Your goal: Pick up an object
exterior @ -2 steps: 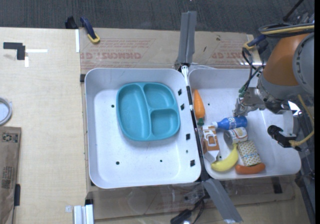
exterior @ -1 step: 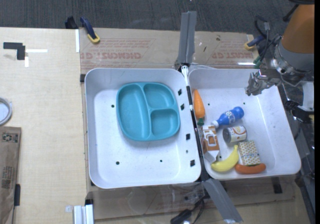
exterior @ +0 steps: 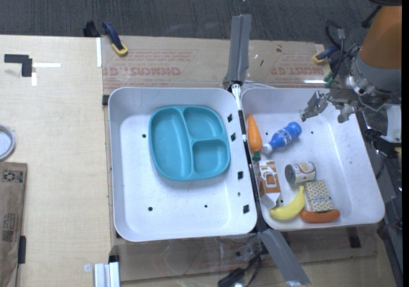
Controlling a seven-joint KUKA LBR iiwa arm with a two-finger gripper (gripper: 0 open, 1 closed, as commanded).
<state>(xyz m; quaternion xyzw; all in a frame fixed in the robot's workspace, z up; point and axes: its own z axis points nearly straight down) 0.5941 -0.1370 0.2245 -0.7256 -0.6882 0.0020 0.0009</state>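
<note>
One fixed camera looks down at a slant from above the bench, taking in both the left bin [exterior: 121, 170] and the right bin [exterior: 358, 170] from moderate distance

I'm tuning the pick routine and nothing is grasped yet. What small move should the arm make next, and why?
Probably shift the gripper toward the blue bottle and lower it. The gripper hangs over the right bin's upper right part holding nothing, and the bottle is the nearest item, lying apart from the carrot.
</note>
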